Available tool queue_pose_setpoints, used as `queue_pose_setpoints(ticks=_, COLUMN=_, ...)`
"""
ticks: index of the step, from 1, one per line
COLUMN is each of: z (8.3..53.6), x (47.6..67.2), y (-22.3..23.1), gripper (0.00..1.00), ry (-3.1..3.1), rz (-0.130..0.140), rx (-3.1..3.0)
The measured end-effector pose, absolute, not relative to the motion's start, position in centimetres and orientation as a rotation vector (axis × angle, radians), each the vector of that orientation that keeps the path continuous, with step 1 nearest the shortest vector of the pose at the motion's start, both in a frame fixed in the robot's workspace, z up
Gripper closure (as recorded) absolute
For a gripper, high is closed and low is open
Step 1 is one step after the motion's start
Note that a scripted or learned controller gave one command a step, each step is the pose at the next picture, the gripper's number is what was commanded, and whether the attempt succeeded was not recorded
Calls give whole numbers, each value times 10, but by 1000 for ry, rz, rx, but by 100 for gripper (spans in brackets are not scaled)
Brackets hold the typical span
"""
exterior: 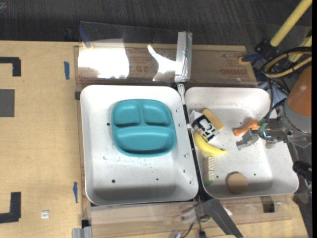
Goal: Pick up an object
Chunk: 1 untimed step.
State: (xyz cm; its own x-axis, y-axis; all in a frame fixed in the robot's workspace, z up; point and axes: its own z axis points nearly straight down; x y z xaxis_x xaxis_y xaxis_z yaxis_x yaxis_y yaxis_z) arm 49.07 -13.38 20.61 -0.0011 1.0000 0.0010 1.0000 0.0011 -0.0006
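Note:
The right bin [257, 99] holds several objects. A yellow banana [208, 147] lies by its left wall, with a black-and-white patterned item [204, 127] and a tan block [213, 119] just above it. A small orange piece [243, 129] lies mid-bin. A brown round object [237, 182] rests near the front wall. My gripper [246, 141] hangs low over the bin's middle, right below the orange piece and beside it. I see nothing held in it.
The left bin [94, 152] carries a teal divided plate [143, 127]. A metal divider [183, 58] and a clear sheet stand behind the bins. Cables and a yellow pole [292, 19] crowd the back right. The arm's orange band [300, 97] sits over the right rim.

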Motion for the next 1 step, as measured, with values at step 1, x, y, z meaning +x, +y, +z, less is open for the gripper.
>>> queue_pose_setpoints(ticks=1, z=255, x=529, y=-125, gripper=0, ry=-2326, rz=-5, rx=-2118)
